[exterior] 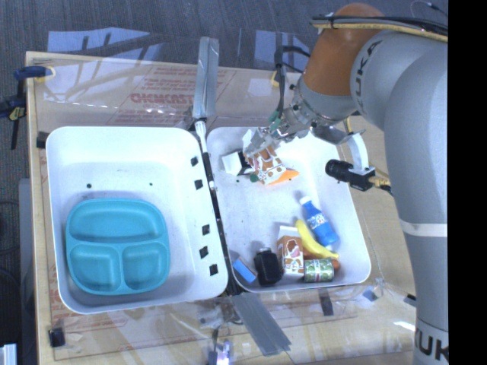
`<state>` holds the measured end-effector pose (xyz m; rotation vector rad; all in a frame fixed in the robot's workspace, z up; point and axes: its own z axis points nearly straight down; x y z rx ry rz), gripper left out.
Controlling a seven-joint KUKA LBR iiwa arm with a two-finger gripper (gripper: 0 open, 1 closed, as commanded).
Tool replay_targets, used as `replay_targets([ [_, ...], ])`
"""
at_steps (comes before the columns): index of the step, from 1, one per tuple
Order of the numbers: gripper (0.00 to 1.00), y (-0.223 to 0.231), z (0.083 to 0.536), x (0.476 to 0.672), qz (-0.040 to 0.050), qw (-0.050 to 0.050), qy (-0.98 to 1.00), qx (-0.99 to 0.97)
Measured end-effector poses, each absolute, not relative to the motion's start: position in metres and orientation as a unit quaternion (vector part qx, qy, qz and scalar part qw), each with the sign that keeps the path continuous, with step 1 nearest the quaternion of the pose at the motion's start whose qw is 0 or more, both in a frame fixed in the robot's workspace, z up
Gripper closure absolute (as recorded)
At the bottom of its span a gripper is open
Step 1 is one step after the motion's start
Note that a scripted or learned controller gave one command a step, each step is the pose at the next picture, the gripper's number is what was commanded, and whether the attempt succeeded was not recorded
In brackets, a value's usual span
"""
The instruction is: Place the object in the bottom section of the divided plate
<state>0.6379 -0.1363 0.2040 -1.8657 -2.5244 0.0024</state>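
A teal divided plate lies in the left bin, toward its front left; it has one wide section at the back and two smaller sections at the front. My gripper is low over the back of the right bin. It is right above a brown-and-white patterned toy with an orange part, touching it or nearly so. Whether the toy is held cannot be made out. The plate has nothing on it.
A white box lies just left of the toy. At the front of the right bin sit a blue bottle, a banana, a small brown carton, a can, a black object and a blue block.
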Motion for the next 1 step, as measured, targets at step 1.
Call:
replay_targets([
  [1, 1.00, -0.0623, 0.1917, 0.6184, 0.0011, 0.001, -0.805, -0.594],
])
